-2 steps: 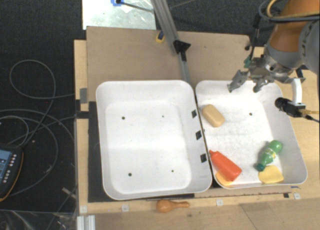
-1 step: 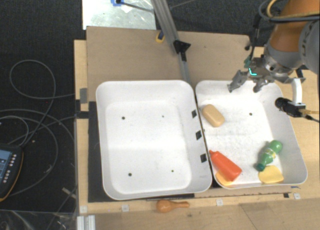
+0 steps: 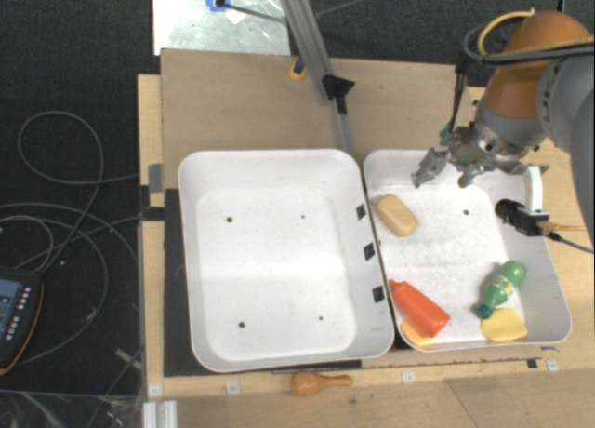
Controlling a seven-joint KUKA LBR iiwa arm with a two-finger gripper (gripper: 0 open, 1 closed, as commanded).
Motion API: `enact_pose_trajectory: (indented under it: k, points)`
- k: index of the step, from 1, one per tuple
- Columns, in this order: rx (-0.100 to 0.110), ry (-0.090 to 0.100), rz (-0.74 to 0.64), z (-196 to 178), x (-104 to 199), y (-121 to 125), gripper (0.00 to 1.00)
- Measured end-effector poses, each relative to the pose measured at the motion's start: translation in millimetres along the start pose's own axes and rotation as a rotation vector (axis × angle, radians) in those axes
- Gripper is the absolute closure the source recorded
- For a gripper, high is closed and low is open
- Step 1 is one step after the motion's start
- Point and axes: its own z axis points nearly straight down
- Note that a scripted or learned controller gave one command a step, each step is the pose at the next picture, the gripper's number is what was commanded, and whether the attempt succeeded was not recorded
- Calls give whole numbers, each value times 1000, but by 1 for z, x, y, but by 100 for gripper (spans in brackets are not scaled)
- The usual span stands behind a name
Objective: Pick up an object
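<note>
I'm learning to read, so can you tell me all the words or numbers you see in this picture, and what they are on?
There are none I can read.
The green bottle in the right bin may have a label, but it is too small and blurred to read.
The dark handset on the floor at the left has a small screen, too blurred to read.

One fixed camera looks down at a slant from above the bench (image 3: 279,77), framing both bins (image 3: 270,259) whole.
</note>
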Motion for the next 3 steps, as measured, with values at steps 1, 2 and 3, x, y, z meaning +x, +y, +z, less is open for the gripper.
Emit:
enact_pose_trajectory:
  k: [1,2,3]
  points:
    - [-1,0,-1,46,8,4,0]
    - [-2,-1,-1,66,8,5,0]
    - [-7,-1,-4,54,8,6,100]
